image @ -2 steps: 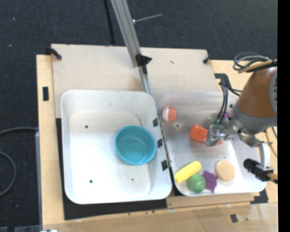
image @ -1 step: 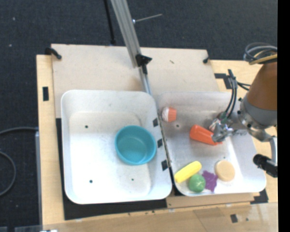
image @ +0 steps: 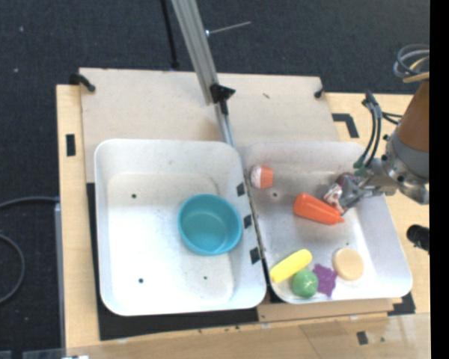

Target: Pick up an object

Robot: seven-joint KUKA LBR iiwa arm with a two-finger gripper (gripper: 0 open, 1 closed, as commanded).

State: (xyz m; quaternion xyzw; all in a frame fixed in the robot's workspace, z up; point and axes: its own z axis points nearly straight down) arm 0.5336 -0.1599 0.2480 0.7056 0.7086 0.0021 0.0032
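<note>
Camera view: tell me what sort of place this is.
Probably a robot lab test bench: two white bins on a board, toy items like a carrot and blue bowl, and an arm's claw.

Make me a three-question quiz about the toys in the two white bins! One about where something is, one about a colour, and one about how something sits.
1. Where is the blue bowl?
A. In the left bin
B. In the right bin
C. On the bare bench

2. What colour is the ball beside the yellow toy?
A. Red
B. Green
C. White

3. How does the blue bowl sit?
A. Upside down
B. Tipped on its side
C. Upright, open side up

Answers:
1. A, it sits alone in the left bin.
2. B, the ball at the right bin's front is green.
3. C, its hollow inside faces the camera.
</note>
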